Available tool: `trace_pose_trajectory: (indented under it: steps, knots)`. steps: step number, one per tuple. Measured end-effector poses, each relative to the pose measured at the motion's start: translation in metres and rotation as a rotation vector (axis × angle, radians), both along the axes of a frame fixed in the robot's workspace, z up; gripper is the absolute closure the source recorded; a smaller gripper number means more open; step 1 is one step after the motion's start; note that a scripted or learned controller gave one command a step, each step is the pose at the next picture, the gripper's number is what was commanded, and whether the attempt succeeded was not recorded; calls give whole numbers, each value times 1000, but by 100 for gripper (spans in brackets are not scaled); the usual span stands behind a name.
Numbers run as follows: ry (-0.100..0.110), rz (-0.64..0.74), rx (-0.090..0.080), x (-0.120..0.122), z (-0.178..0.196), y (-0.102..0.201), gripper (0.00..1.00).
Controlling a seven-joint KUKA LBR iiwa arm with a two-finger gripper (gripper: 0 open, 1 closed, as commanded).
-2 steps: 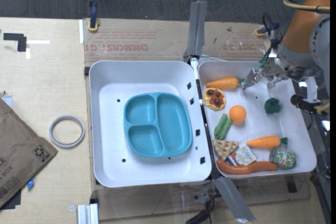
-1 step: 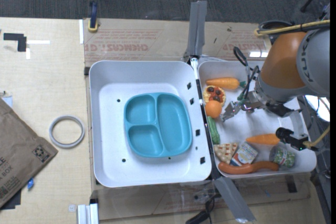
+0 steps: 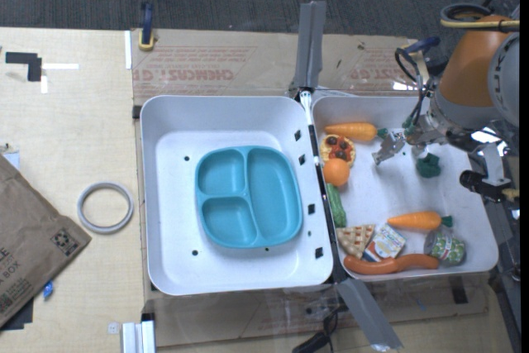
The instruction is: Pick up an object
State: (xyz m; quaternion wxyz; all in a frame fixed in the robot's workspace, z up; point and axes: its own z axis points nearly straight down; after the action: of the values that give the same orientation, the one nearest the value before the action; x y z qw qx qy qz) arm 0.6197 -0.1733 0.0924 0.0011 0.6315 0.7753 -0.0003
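Note:
The right bin (image 3: 388, 107) holds toy food. A carrot (image 3: 351, 131) lies at the back left, with a berry tart (image 3: 339, 147), an orange (image 3: 335, 171) and a green cucumber (image 3: 336, 207) below it along the left wall. Along the front lie a waffle (image 3: 355, 238), a small packet (image 3: 387, 242), a red sausage (image 3: 390, 263), a second carrot (image 3: 416, 220) and a green bundle (image 3: 446, 246). My gripper (image 3: 390, 146) hangs low over the bare bin floor, just right of the first carrot. A dark green piece (image 3: 428, 168) sits to its right.
The left bin (image 3: 165, 202) holds a teal divided plate (image 3: 248, 196). A tape ring (image 3: 105, 206) and a brown cardboard box (image 3: 29, 248) lie on the bench to the left. A grey divider post (image 3: 311, 45) rises between the bins at the back.

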Motion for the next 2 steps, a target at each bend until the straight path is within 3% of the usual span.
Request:
trace_pose_trajectory:
  steps: [1, 2]
  knots:
    - [-1, -39, 0, 40, 0, -19, 0]
    - [-1, 62, -1, 19, 32, -50, 0]
